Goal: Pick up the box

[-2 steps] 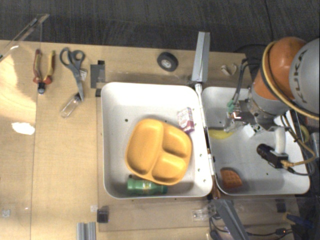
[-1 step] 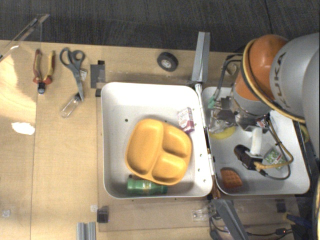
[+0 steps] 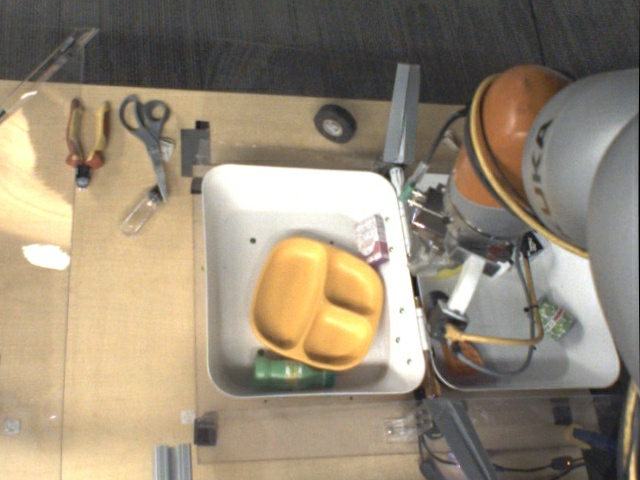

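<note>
The box (image 3: 371, 236) is small, pink and white, and lies in the left bin (image 3: 225, 268) near its upper right corner, touching the rim of a yellow divided plate (image 3: 318, 301). My gripper (image 3: 436, 234) hangs over the left edge of the right bin (image 3: 590, 358), just right of the wall between the bins. It stands a short way to the right of the box and apart from it. The grey arm and its orange band cover much of the right bin.
A green bottle (image 3: 292, 372) lies along the left bin's front wall, partly under the plate. A small green and white packet (image 3: 553, 319) sits in the right bin. Scissors (image 3: 150, 138), pliers (image 3: 86, 140) and a black roll (image 3: 335, 122) lie on the bench behind.
</note>
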Tool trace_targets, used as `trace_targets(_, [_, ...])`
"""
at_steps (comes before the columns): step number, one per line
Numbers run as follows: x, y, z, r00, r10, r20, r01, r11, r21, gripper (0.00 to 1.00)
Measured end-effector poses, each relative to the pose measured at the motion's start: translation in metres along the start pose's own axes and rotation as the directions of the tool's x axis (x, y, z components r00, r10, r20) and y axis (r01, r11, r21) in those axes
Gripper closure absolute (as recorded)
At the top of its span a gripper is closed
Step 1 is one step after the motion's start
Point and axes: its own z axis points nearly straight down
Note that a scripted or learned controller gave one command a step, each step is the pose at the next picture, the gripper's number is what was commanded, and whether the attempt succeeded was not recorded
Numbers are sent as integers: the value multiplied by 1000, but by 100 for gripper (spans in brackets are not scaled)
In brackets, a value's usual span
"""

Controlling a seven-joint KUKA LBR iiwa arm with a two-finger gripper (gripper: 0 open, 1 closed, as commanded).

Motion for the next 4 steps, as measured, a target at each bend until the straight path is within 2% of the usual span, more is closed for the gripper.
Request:
trace_targets(1, [-24,-4,-27,935,355,2,-355,935,1,100])
trace_targets(2, [-37,-16,-4,980,198,2,-198,980,3,100])
trace_targets(3, [-18,-25,10,832,554,3,-554,832,2,100])
trace_targets(4, [-16,-24,0,838,546,3,-546,838,2,100])
